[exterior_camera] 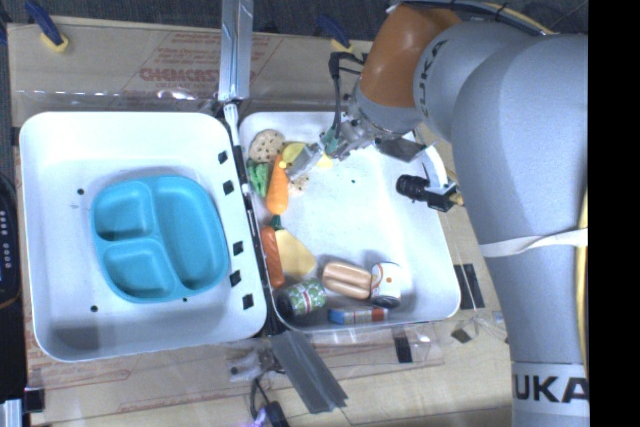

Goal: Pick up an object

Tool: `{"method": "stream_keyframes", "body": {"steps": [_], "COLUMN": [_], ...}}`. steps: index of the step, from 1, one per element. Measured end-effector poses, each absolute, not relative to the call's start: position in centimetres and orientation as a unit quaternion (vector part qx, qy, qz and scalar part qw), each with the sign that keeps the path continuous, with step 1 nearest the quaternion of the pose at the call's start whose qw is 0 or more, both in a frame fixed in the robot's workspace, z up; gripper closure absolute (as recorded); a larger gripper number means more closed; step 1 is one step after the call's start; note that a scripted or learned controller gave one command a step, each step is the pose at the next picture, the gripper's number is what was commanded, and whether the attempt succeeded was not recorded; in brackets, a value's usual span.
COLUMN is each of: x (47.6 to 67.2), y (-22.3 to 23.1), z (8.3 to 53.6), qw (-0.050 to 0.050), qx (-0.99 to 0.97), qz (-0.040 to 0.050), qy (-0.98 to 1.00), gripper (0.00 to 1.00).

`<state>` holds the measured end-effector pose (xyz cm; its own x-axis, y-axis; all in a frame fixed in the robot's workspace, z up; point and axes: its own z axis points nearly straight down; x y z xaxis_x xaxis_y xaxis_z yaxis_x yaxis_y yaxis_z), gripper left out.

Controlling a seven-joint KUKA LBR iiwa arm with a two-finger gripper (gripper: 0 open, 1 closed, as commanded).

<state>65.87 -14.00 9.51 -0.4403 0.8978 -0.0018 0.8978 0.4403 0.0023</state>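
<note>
The gripper (322, 152) stands low over the upper left part of the right bin (432, 215), reached in from the right with the orange-banded wrist above it. We judge the fingers to be slightly parted, their tips at the yellow toy piece (294, 154), but at this size we cannot tell whether they are open or shut, nor whether anything lies between them.

The move turns on what lies to the left of and just below the fingers. The yellow piece sits touching or just beside the tips. The orange carrot (277, 188) lies just below and left of them, its long axis running nearly up and down the view, along the bin's left wall. The round cookie (264, 145) is farther left of the tips, against that wall.

Well below the fingers, along the bin's lower edge, lie a green can (304, 298), a hot-dog bun (347, 279) and a small white cup (386, 281). The blue tray (158, 237) rests in the left bin (50, 215), well apart.

We judge the yellow piece the nearest candidate.
</note>
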Motion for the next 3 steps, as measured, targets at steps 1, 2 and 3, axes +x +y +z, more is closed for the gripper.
{"method": "stream_keyframes", "body": {"steps": [1, 2, 3], "x": [66.0, 65.9, 58.9], "y": [-13.8, -8.0, -10.4], "z": [10.6, 19.6, 9.1], "qw": [0.002, 0.003, -0.002], "qx": [0.527, 0.582, 0.667], "qz": [0.0012, 0.0018, -0.0015], "qy": [0.85, 0.813, 0.745], "gripper": [1.0, 1.0, 1.0]}}
